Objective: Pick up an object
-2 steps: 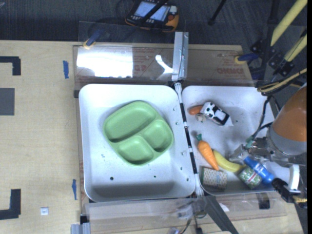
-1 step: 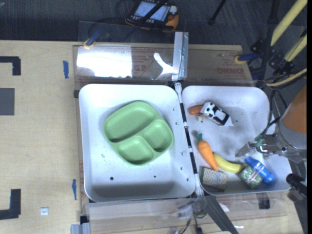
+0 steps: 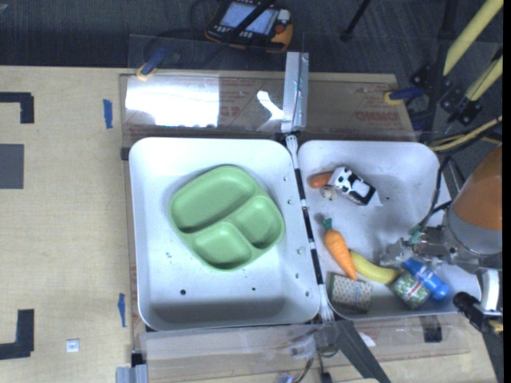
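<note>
The right bin (image 3: pixel 375 162) holds several small objects. An orange carrot (image 3: pixel 338 250) lies near its left wall, with a yellow banana (image 3: pixel 372 269) just right of it. A patterned can (image 3: pixel 351 292) rests at the front edge. A blue and green bottle-like object (image 3: pixel 420 284) lies at the front right. A black and white cow toy (image 3: pixel 352 186) and a small orange piece (image 3: pixel 319 179) sit at the back. My gripper (image 3: pixel 411 250) reaches in from the right and hangs low, just above the bottle-like object and the banana's right end.
The left bin (image 3: pixel 152 214) bears a green divided plate (image 3: pixel 227 216). A raised divider (image 3: pixel 306 230) separates the two bins. The arm's orange band (image 3: pixel 483 202) stands over the right bin's right rim. Cables and a tripod lie beyond the bench.
</note>
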`<state>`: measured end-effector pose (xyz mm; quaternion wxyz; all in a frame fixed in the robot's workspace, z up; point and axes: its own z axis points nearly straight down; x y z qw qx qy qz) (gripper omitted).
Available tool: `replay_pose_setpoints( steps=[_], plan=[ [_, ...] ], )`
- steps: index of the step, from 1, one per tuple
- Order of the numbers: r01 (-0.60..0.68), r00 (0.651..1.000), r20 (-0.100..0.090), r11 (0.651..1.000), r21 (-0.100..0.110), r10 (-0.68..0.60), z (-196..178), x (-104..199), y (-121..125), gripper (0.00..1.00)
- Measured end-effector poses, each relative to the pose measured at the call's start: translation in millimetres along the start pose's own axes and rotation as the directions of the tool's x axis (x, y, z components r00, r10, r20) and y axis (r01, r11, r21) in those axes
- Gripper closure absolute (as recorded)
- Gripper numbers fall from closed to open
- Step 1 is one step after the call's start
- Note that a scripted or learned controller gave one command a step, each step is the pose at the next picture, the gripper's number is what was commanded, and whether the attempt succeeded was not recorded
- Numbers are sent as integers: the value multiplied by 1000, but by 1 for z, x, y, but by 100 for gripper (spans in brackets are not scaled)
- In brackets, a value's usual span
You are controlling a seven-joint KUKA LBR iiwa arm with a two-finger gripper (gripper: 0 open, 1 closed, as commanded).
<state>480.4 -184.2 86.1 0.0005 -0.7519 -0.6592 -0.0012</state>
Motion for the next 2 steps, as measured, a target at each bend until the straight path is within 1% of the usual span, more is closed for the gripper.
replay_pose_setpoints(
  steps=[1,2],
  plan=[
    [-1,1000,2,1000,-4,1,-11,-1,1,100],
    [150,989,3,989,1,-150,-120,37,35,100]
  ],
)
